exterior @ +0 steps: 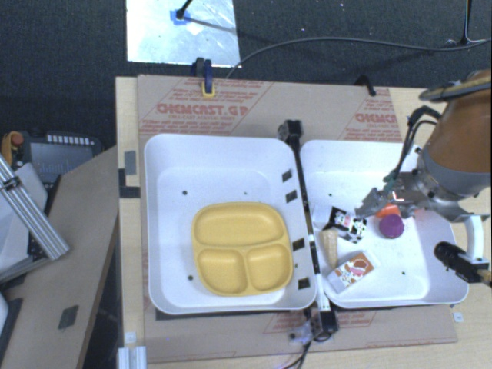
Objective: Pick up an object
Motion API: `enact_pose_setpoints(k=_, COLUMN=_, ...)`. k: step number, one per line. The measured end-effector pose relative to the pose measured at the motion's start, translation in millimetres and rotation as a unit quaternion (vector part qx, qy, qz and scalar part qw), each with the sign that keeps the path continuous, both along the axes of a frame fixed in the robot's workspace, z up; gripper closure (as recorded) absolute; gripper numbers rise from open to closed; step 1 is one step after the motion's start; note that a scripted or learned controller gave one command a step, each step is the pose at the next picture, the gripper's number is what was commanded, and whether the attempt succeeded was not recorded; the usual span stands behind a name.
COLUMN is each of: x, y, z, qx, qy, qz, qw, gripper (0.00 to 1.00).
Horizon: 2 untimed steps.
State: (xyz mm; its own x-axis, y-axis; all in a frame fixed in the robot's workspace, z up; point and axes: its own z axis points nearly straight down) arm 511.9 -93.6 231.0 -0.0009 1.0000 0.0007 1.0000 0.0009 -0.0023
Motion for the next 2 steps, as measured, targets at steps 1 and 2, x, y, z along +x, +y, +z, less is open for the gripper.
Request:
enact_pose_setpoints(k=1, x=-6, y=5, z=-60, qx=0.0003, qy=0.001, qz=0.0, qw=1.0, gripper=0.0)
enact_pose_setpoints(k=2, x=-2, y=-4, z=-112, qx=0.0, qy=0.001, qz=-0.001, qw=1.0, gripper=0.0)
